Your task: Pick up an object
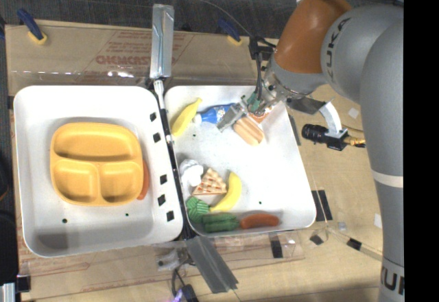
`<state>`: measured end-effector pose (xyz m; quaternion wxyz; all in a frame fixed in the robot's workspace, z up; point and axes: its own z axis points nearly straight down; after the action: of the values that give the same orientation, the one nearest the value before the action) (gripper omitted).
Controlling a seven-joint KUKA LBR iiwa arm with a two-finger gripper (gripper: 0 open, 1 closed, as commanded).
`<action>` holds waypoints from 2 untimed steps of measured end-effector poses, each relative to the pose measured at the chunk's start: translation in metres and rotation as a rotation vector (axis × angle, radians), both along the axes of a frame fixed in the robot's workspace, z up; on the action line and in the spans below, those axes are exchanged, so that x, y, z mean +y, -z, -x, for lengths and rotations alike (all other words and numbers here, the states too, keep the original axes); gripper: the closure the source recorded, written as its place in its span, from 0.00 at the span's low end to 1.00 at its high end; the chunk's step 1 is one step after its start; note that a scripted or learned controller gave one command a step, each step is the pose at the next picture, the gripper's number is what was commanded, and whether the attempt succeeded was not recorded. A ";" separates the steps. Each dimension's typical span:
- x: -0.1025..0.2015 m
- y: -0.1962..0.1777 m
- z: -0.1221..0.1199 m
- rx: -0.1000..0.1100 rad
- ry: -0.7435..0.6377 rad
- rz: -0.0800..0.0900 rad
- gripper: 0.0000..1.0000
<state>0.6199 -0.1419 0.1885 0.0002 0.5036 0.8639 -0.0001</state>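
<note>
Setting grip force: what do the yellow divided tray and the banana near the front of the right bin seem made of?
Yellow divided tray: looks like rigid moulded plastic, smooth with a soft sheen. Banana: probably toy plastic or foam; uniform colour, no markings. Too small to tell which.

We see the grey arm's gripper over the right white bin, above a ridged tan bread-shaped toy; a yellow divided tray fills the left white bin.
</note>
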 end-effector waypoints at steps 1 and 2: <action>0.017 0.082 -0.037 -0.011 0.061 0.003 0.00; 0.019 0.096 -0.037 -0.001 0.273 0.000 0.00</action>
<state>0.6572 -0.1233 0.0925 0.0007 0.6166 0.7873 0.0002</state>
